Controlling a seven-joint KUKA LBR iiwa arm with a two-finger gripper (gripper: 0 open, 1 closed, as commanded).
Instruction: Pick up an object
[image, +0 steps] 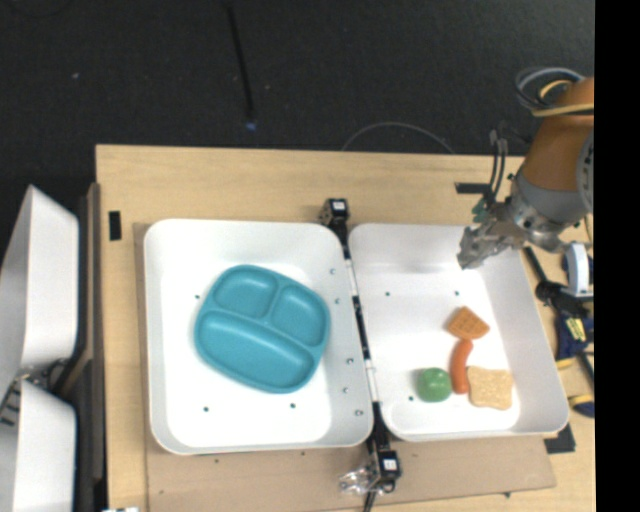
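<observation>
Four food items lie in the right bin (400, 300), toward its front right. An orange nugget-like piece (467, 324) sits farthest back. Below it an orange-red sausage (460, 365) lies upright in the view, with a green ball (433, 385) to its left and a tan slice of toast (490, 388) to its right. My gripper (476, 248) hangs over the back right part of that bin, above and behind the nugget. Nothing shows between its fingers.
The left bin (170, 400) holds a blue divided plate (262, 327). Black clips (335, 212) join the bins at back and front. White boxes (45, 300) stand at the far left. Cables and tools (570, 300) lie along the bench's right edge.
</observation>
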